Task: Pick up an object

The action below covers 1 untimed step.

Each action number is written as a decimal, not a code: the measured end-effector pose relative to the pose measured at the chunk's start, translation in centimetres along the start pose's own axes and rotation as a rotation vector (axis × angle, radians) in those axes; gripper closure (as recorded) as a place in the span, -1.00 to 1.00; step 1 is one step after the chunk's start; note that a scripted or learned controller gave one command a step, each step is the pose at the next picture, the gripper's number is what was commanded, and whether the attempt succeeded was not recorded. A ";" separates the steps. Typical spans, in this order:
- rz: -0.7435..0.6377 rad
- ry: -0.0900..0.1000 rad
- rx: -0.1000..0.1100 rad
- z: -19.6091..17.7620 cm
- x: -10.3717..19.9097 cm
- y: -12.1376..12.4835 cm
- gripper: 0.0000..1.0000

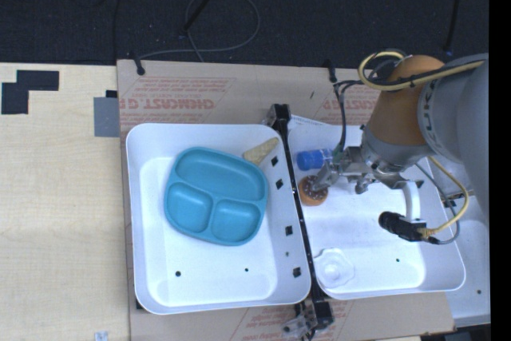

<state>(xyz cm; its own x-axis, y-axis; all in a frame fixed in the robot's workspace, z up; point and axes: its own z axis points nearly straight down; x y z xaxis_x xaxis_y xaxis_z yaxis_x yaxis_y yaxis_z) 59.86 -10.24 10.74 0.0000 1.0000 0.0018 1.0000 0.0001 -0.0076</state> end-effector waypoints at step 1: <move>0.006 -0.001 -0.002 -1.3 -0.2 0.0 1.00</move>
